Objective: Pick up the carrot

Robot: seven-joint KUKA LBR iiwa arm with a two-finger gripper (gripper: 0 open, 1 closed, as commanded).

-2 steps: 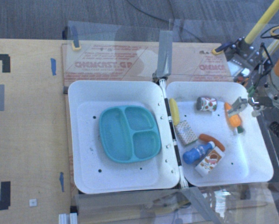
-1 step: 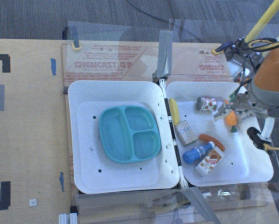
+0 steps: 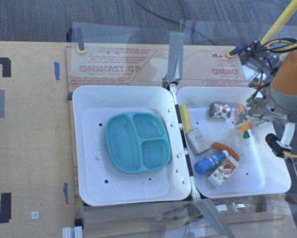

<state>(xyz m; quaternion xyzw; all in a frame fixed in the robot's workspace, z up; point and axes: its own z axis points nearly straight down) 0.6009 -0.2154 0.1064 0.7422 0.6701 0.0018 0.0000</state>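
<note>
The claw [image 3: 243, 119] is down inside the right bin [image 3: 275, 175], near its upper right part, and the carrot [image 3: 245, 128] sits right at the fingertips, a small orange piece with a green end pointing down. It looks like it's touching or just under the tips, but I can't tell if it's actually pinched between them, and the fingers are too cluttered with cables to say whether they're spread or closed.

Count in the right bin: one carrot, one small printed can [image 3: 220, 110] lying on its side just left of the claw, one yellow corn cob [image 3: 186, 118] along the left wall, one patterned pouch [image 3: 198, 141] below it, one blue bottle [image 3: 209, 162], one sausage [image 3: 225, 149] near it, and one little carton [image 3: 222, 171] touching the bottle.

The left bin [image 3: 89, 108] has one teal divided plate [image 3: 138, 142] with three compartments.

Both bins sit on a light wood worktop [image 3: 29, 133] with blue and black tape marks, a cardboard sheet [image 3: 113, 68] behind them, and grey carpet [image 3: 89, 4] beyond that.
</note>
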